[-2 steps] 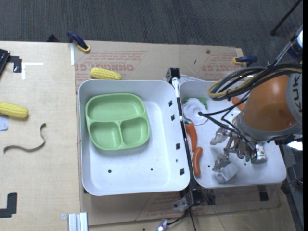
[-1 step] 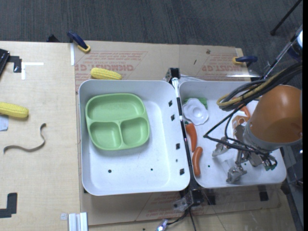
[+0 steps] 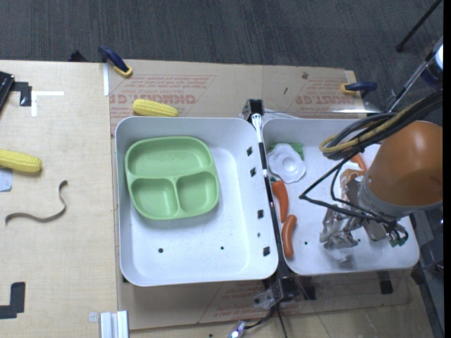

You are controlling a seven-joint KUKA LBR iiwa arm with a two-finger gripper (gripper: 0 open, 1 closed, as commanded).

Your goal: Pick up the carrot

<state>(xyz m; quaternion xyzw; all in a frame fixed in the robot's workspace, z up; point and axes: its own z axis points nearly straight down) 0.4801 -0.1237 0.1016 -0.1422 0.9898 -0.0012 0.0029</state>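
Right white bin (image 3: 394, 263): two slim orange carrots (image 3: 280, 197) along left wall; metal two-finger gripper (image 3: 340, 239) lowered nearby, jaw state indiscernible.

- Two shallow white bins side by side: left bin (image 3: 141, 259), right bin (image 3: 310, 259).
- In left bin, toward its rear left: green three-compartment plastic tray (image 3: 171, 176).
- In right bin, along its left wall: orange carrot (image 3: 281, 198), with orange sausage-shaped piece (image 3: 288, 235) just in front.
- Behind carrot: white round object (image 3: 287, 164).
- Over right bin's right half: two-finger metal gripper (image 3: 341, 236).
- Behind left bin: yellow corn cob (image 3: 154, 108).
- Far left on bench: second yellow corn cob (image 3: 20, 161).
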